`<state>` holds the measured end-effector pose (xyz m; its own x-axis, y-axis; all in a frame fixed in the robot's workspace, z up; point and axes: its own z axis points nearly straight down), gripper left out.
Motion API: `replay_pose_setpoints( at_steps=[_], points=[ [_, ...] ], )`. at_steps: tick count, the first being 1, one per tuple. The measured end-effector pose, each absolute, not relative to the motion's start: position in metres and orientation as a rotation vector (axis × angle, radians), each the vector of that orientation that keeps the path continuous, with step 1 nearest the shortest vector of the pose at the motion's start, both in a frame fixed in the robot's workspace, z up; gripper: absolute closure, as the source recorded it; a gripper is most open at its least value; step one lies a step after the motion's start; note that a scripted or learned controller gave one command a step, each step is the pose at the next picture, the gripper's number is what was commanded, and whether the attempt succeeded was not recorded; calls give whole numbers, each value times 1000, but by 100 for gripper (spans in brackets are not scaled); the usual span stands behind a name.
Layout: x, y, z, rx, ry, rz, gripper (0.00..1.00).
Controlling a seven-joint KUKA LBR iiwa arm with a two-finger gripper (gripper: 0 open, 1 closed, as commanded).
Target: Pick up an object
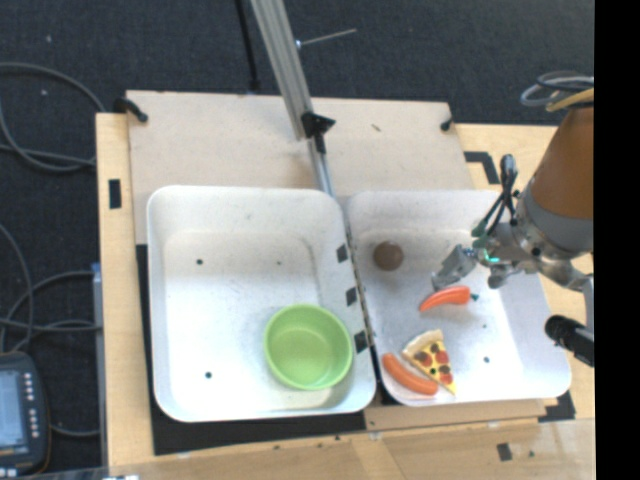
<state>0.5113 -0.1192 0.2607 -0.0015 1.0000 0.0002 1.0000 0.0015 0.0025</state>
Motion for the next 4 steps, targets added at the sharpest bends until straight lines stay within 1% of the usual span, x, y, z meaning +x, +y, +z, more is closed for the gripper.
replay_pose_setpoints(
  at_steps=[1, 2, 3, 4],
  points=[
    [510, -124, 198, 2224, 2222, -7, 0],
    [514, -133, 150, 2224, 2221, -6, 0],
    [514, -134, 99, 2222, 2218, -2, 0],
    [516, -134, 112, 2224, 2213, 6, 100]
  ],
)
